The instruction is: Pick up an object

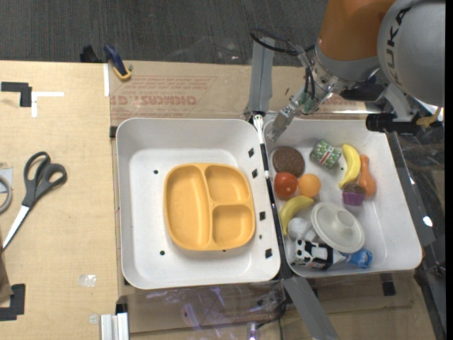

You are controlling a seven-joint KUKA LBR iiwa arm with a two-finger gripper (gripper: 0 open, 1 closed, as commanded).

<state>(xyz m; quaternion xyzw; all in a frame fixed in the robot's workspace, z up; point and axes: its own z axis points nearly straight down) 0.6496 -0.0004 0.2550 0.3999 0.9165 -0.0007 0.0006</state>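
Brown round cookie (288, 160) just below gripper (279, 124), apart.

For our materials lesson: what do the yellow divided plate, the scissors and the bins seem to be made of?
Plate: likely plastic, matte, one even yellow colour with soft moulded ridges.
Scissors: probably metal blades, pale and slightly shiny, with black handles that look plastic.
Bins: apparently smooth white plastic, judging by rounded corners and a faint sheen.
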